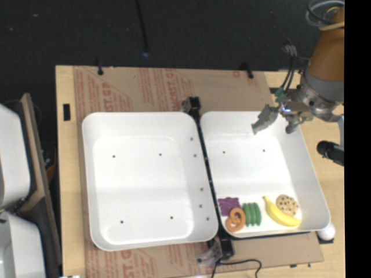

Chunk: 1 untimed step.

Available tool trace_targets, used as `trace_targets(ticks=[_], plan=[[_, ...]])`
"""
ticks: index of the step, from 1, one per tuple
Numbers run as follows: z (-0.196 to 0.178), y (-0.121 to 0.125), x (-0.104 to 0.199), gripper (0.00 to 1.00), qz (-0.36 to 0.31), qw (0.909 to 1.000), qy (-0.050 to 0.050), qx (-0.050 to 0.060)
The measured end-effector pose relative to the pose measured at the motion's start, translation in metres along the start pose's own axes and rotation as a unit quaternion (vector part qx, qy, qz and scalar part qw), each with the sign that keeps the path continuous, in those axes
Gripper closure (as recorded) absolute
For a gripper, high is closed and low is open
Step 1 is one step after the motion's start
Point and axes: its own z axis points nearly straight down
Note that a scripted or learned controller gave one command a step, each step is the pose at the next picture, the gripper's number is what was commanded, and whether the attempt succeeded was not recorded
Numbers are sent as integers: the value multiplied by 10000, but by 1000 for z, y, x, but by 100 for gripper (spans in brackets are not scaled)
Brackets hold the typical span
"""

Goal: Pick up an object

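Note:
Along the near wall of the right bin (301, 155) lie several small toy foods: a purple piece (229, 204), an orange ring (236, 219), a green ribbed piece (252, 213), a yellow banana (280, 214) and a round speckled cookie (286, 202). My gripper (277, 121) hangs over the far right corner of that bin, well away from the toys. Its two grey fingers (262, 120) are spread apart with nothing between them, so it is open.
The left bin (93, 155) sits beside the right one, with a black clip (191, 105) at the far end of the seam between them. Both rest on a cardboard sheet (145, 88) on the bench. White equipment (11, 155) stands at the far left.

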Motion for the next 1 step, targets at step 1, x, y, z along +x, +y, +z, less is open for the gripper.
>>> trace_targets(ticks=[1], plan=[[-128, -17, 94, 0, -43, 10000, 10, -62]])
